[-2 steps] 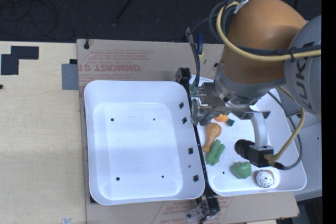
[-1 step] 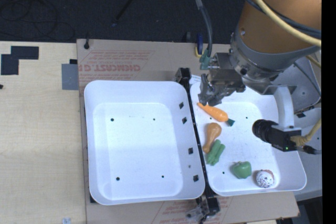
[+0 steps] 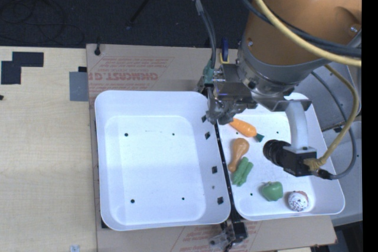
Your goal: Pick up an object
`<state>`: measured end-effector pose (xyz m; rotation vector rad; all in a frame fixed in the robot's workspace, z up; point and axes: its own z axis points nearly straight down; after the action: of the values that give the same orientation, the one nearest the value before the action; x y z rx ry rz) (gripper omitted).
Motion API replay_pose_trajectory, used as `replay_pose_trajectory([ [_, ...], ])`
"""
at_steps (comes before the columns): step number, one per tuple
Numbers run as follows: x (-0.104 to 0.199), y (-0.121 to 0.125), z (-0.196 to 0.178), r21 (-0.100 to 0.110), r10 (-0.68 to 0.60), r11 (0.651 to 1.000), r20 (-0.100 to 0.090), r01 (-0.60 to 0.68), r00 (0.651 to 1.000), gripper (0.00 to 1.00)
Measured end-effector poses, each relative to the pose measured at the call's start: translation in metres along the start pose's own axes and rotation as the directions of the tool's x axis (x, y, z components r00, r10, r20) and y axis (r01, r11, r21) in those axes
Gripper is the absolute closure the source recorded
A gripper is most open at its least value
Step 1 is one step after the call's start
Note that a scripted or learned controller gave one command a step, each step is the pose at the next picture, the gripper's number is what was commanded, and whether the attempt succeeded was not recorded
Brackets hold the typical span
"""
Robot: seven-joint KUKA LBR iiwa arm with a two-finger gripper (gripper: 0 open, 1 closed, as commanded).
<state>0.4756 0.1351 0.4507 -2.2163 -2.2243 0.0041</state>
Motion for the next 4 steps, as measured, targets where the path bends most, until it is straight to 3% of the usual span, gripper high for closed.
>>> replay_pose_trajectory([
  [1,-0.015,0.0,-0.005,0.0,0.003,1.0,0.0,-0.003,1.0,1.0],
  [2,0.026,0.0,0.125,0.009,0.0,1.0,0.002,0.0,1.0,1.0],
  [3,0.091,0.001,0.058,-0.002,0.002,1.0,0.0,-0.002,1.0,1.0],
  [4,0.09,0.0,0.06,0.001,0.001,1.0,0.001,-0.001,1.0,0.0],
])
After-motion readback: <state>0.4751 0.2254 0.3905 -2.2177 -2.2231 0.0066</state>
